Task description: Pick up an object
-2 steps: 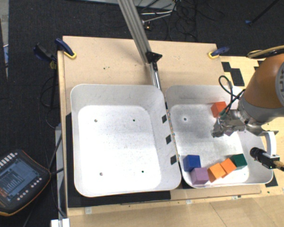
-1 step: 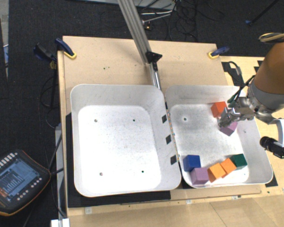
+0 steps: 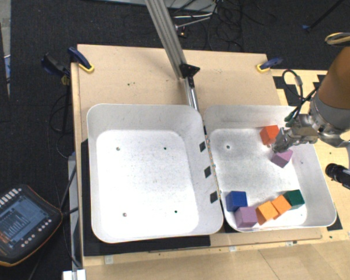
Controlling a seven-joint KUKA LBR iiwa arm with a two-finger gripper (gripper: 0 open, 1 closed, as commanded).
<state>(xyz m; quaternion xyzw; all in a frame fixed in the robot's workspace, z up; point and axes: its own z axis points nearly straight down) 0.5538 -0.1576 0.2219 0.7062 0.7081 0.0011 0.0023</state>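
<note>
Right bin point(image 3: 315, 214): fingers point(image 3: 283, 144) hang over its 1 o'clock area; can't tell if wide or narrow. Purple cube point(image 3: 282, 157) sits just below, at 6 o'clock; orange cube point(image 3: 269, 134) at 10.

Even bright light, slight blur

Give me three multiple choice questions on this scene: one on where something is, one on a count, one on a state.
1. Where are the blocks?
A. left bin
B. right bin
C. on the floor

2. How many orange blocks are there?
A. one
B. two
C. four

3. The purple block near the gripper is:
A. tilted
B. stacked on the blue block
C. in the left bin

Key: 1 B, all lie in the right bin. 2 B, one orange block upper, another lower. 3 A, the purple block sits askew by the gripper.
</note>
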